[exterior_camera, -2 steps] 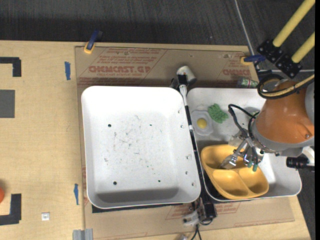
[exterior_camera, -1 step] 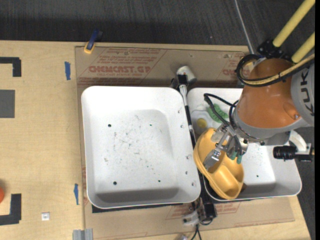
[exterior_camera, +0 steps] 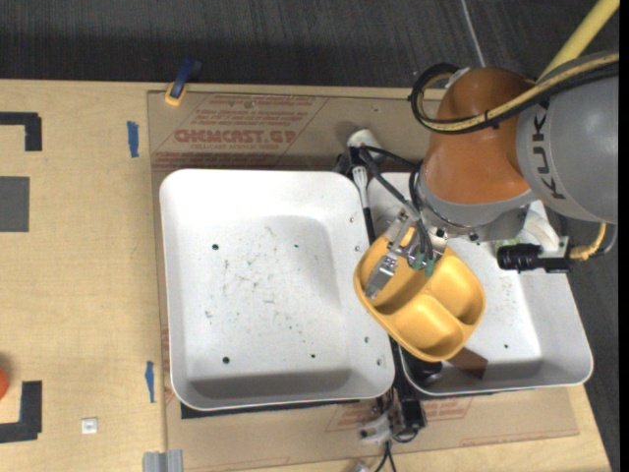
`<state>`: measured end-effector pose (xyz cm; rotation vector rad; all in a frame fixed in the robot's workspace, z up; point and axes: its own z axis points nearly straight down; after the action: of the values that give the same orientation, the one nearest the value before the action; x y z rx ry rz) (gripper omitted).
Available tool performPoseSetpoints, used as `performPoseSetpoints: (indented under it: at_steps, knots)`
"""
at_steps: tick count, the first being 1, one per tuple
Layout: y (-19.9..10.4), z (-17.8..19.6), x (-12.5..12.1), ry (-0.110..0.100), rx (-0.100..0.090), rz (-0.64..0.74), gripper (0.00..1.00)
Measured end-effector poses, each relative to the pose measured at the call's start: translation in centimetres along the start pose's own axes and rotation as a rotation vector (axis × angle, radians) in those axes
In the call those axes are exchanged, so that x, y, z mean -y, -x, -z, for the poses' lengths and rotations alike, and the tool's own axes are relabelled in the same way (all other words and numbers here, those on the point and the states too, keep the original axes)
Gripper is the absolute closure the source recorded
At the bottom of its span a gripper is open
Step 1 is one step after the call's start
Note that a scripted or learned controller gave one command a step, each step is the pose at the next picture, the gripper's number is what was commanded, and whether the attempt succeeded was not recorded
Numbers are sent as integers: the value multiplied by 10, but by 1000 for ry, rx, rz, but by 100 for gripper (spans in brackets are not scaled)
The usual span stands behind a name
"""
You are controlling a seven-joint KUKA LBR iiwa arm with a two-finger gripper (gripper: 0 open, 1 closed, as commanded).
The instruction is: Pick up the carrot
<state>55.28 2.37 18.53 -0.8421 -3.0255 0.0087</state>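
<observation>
My grey arm with its orange band point(exterior_camera: 477, 150) covers most of the right-hand shallow white plastic bin point(exterior_camera: 550, 347); its upper wall and much of its floor are hidden. The arm itself is cut off by the right edge. My two-finger gripper point(exterior_camera: 403, 259) sits inside a yellow two-compartment plastic dish point(exterior_camera: 425, 303), and its finger position cannot be read from above. A small brown block point(exterior_camera: 473, 364) is partly concealed under the dish rim. At the left edge, a small orange-red object point(exterior_camera: 3, 383) is cropped; its identity cannot be determined. Red printing on the cardboard sheet point(exterior_camera: 236, 136) is too blurred to read.
</observation>
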Motion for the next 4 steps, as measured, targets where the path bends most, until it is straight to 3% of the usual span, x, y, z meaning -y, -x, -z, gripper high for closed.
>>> performPoseSetpoints:
  at_steps: [1,2,3,4]
  knots:
    - [2,0,-43,9,3,-128,0]
    - [-12,-65,-82,20,0,-56,0]
    - [-8,-82,-143,-7,-11,-128,0]
    - [-70,-59,-69,7,0,-119,0]
